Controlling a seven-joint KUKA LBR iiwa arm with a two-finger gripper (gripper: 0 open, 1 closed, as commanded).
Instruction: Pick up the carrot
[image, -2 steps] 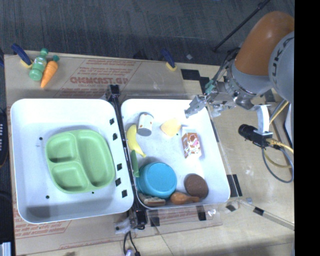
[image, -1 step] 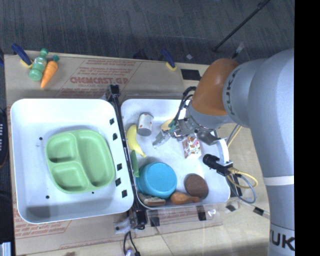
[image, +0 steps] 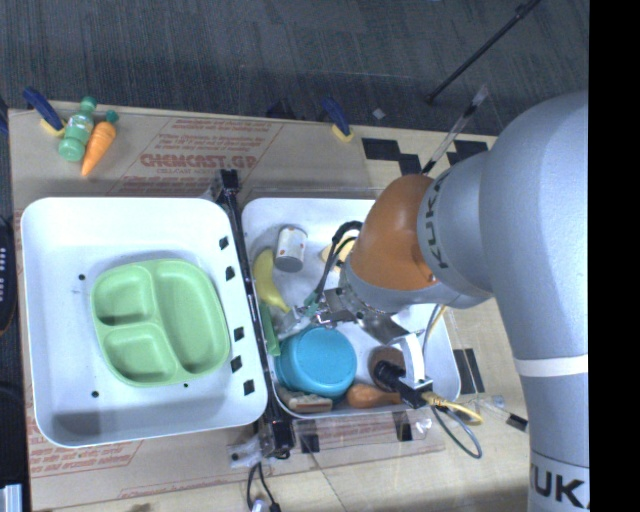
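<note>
Claw (image: 330, 308) low in the right bin (image: 452, 372), under the orange wrist band; opening and any hold hidden, cannot tell. Orange tapered piece, judged the carrot (image: 372, 397), at 5 o'clock from the claw, near, against the bin's front wall beside the blue bowl (image: 318, 362); long axis 3 to 9 o'clock. Second carrot toy (image: 97, 148) far off at 10 o'clock, on the surface (image: 180, 150).

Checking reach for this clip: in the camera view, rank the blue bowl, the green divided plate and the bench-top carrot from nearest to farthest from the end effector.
1. Blue bowl, right bin, beside the end effector.
2. Green divided plate, left bin.
3. Carrot, on the bench past the left bin's far corner.
</note>
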